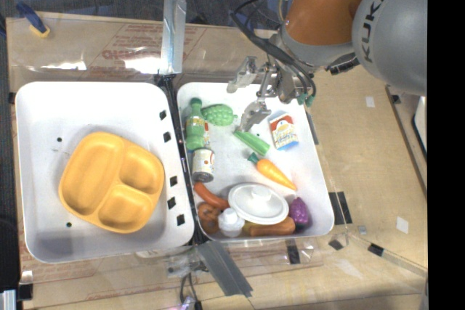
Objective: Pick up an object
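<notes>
Left bin (29,156) on the tabletop (363,156): yellow divided plate (110,181) lying in it, tilted toward the lower left corner

Right bin (314,178), from its left wall across: green bottle (195,127) lying along the wall, small can (203,165) just below it, green lumpy toy (218,114) touching the bottle's upper right. Below the can, a sausage (207,194) and a brown item under it that I can't identify. White bottle cap (230,221) at the bottom edge, white lidded bowl (257,203) just right of it, orange-brown sausage-shaped piece (272,228) under the bowl's rim. Green stick-like piece (251,141) mid-bin, carrot (274,172) below it, purple eggplant-like toy (298,213) at the lower right, small red and white carton (284,132) near the right wall

Pincer (256,94) hangs over the top edge of the right bin, fingers spread wide, nothing between them. One fingertip sits just above the green stick, whether touching I can't tell; the other is out past the bin's upper rim. Arm (385,18) enters from the upper right
</notes>
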Motion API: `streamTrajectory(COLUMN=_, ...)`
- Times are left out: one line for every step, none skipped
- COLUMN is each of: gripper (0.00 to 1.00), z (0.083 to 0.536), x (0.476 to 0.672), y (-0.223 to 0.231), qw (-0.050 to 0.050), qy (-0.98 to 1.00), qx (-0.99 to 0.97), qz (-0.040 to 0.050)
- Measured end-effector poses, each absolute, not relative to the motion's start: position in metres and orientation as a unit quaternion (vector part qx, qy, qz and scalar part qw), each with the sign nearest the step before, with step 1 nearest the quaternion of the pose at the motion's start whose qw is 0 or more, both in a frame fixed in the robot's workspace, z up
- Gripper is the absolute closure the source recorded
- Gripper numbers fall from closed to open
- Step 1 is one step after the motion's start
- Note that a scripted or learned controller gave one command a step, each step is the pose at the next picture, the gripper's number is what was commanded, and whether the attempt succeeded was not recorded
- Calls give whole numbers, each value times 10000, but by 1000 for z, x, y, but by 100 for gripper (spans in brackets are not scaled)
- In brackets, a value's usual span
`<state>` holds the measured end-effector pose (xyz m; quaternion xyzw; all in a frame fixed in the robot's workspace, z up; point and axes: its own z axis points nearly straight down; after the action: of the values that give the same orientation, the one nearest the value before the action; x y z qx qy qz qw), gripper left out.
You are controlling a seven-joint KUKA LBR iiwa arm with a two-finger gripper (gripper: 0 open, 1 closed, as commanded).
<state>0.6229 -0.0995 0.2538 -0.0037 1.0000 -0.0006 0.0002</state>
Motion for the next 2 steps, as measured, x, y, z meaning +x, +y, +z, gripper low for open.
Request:
streamTrajectory(gripper=0, z=104, x=623, y=-112, qw=24, qy=9918, qx=-1280, qz=-6)
streamTrajectory(gripper=0, z=96, x=580, y=-172, qw=46, qy=9865, qx=-1634, qz=-23)
